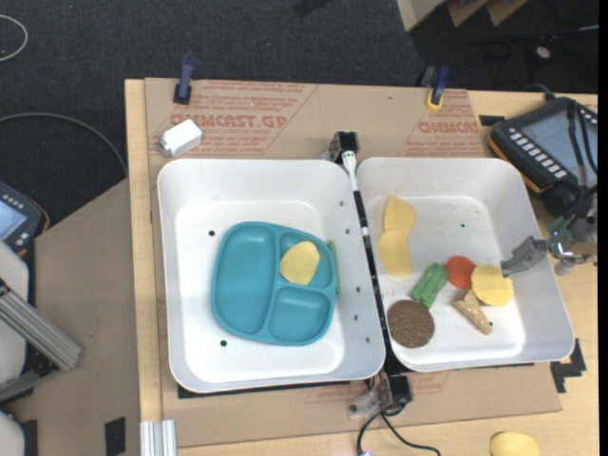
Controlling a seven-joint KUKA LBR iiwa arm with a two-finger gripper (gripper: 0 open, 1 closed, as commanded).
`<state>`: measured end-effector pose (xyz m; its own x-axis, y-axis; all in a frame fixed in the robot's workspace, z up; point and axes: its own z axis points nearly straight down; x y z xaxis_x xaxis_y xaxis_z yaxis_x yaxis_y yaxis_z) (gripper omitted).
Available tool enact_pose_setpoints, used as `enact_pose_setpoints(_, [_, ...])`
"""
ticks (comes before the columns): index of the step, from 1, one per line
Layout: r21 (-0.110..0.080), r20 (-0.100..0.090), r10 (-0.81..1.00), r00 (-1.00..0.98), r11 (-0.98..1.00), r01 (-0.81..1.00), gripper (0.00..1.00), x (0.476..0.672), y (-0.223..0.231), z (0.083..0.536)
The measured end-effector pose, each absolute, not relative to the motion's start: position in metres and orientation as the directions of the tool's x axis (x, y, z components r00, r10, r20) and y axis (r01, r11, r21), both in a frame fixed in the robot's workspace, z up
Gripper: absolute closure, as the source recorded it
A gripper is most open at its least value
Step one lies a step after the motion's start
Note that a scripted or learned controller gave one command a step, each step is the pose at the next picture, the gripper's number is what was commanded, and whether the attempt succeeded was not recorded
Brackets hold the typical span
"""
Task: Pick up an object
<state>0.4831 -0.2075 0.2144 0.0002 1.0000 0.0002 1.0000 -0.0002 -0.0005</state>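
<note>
I have the arm at the right bin's edge, with nothing lifted yet.

The table carries two smooth white plastic bins: the left bin holds a glossy teal divided tray with a pale yellow piece on it. The right bin holds two yellow blocks, a rough brown disc, a green cylinder, a tan wedge, a red ball and a yellow round piece. My gripper sits beside that yellow piece; whether the jaws are apart, I cannot tell. These crowded, rounded, slick toys could roll or squirt out sideways.
</note>
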Motion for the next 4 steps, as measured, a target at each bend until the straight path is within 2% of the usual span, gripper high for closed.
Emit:
enact_pose_setpoints(1, [0.002, -0.001, 1.0, -0.001, 0.001, 1.0, 1.0, 0.484, -0.208, 0.225])
enact_pose_setpoints(2, [0.004, -0.001, 1.0, -0.003, 0.003, 1.0, 1.0, 0.522, -0.146, 0.245])
enact_pose_setpoints(3, [0.005, -0.002, 1.0, -0.002, 0.002, 1.0, 1.0, 0.522, -0.148, 0.255])
enact_pose_setpoints(4, [0.005, -0.001, 1.0, -0.004, 0.004, 1.0, 1.0, 0.509, -0.101, 0.305])
